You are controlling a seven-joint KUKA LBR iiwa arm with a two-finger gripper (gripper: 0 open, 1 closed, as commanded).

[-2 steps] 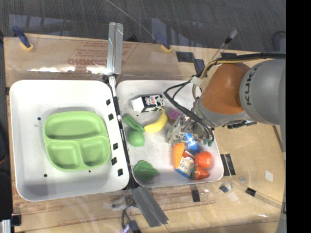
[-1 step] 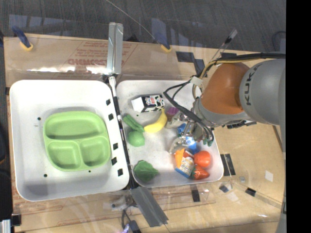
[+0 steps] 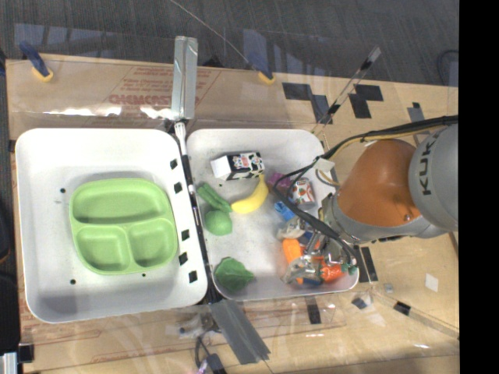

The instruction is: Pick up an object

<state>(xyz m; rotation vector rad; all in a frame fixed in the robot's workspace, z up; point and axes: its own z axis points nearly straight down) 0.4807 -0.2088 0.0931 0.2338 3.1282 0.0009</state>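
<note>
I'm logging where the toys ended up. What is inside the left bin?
The left bin holds a green divided tray lying flat, with three compartments and nothing visible in them. Whatever might lie under the tray is covered.

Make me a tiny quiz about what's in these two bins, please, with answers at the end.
1. True or false: the green divided tray lies in the left bin.
2. Which fruit lies just below the small black-and-white carton? A apple, B banana, C orange.
3. Fill in: the robot arm reaches in over the ____ bin.

Key: 1 true. 2 B, the banana. 3 right; it hangs over the toy pile at that bin's right side.
</note>
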